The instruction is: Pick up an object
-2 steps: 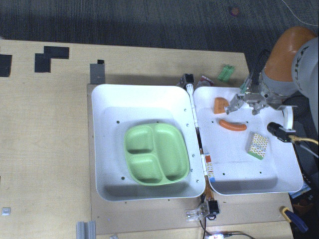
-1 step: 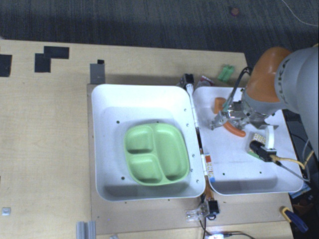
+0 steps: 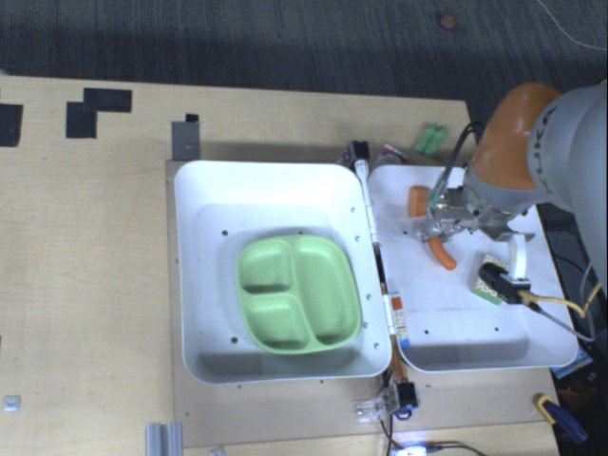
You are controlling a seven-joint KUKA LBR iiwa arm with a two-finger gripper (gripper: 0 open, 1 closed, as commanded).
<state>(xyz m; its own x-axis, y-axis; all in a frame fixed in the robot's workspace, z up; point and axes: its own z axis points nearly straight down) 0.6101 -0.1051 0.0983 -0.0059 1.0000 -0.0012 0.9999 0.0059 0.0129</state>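
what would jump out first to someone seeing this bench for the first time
The pale green divided plastic plate in the middle of the left white bin catches the eye first. Next comes the grey arm with its orange band reaching into the right white bin, its gripper low over a small orange carrot-shaped piece, with another orange block near the bin's far edge.

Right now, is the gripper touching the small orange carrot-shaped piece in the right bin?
Cannot tell. In the camera view the gripper overlaps the orange carrot-shaped piece, hiding any contact or gap.
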